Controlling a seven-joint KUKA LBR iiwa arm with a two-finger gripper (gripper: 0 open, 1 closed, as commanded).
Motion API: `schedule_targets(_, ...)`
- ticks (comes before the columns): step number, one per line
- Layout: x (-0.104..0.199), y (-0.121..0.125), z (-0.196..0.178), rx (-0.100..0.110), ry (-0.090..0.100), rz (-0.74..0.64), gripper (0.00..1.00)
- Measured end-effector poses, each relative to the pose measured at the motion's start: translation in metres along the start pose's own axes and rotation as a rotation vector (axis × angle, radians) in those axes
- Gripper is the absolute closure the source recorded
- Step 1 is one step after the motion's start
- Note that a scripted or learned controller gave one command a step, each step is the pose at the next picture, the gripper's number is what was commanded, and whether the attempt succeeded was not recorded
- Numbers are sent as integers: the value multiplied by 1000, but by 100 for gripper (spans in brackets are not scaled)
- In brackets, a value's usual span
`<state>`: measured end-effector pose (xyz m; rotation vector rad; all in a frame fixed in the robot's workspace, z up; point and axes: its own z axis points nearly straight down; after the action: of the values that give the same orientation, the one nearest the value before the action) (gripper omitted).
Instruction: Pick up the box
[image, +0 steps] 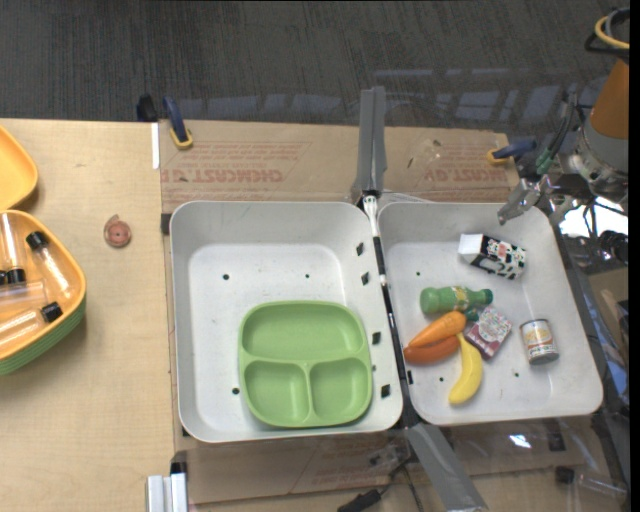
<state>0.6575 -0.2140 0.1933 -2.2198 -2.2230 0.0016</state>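
— Hovering where, the tool (520, 203)?
— Over the far right corner of the right bin (575, 400), up and right of the box (493, 255), not touching it. I cannot tell whether it is apart or together.
— And the box?
— Lying in that bin's far part, tilted. Nearer than the box lie a green bottle (455, 299), a carrot (437, 339), a banana (466, 372), a packet (490, 331) and a can (539, 341).
— Left of the box?
— The left bin (200, 300), with a green tray (305, 363) in it.
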Motion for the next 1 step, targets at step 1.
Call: schedule_targets(1, 2, -59, 51, -1, 0, -430, 0)
